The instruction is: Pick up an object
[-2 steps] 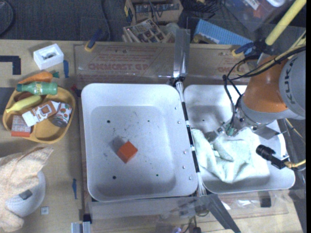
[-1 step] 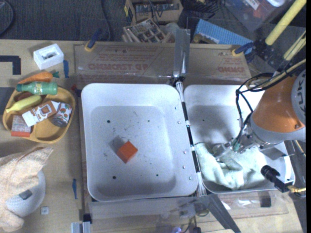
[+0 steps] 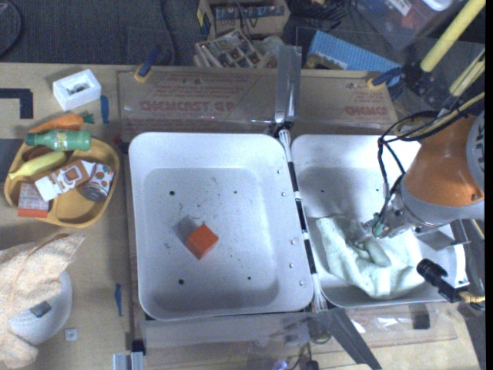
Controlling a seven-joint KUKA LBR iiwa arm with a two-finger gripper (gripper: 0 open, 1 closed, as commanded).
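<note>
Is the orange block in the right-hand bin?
No, the orange block lies in the left bin; the right bin holds a white cloth.

1. Two white bins: the left bin [image 3: 154,176] is speckled with small dark marks, the right bin [image 3: 331,160] is plain.
2. An orange block [image 3: 202,241] with one grey face, far left of the gripper [image 3: 375,231].
3. A pale, off-white cloth [image 3: 347,260], crumpled directly under the gripper.
4. The arm [image 3: 447,176] is grey with an orange band, just right of the gripper.
5. Black cables [image 3: 383,168] loop just above the gripper.
6. A yellow bowl [image 3: 77,214], far left, holds a green bottle [image 3: 60,140], a yellow banana [image 3: 35,165] and red-and-white packets.
7. A peach cloth [image 3: 31,264] lies at the far lower left.
8. The bench [image 3: 231,99] is light tan wood.
</note>
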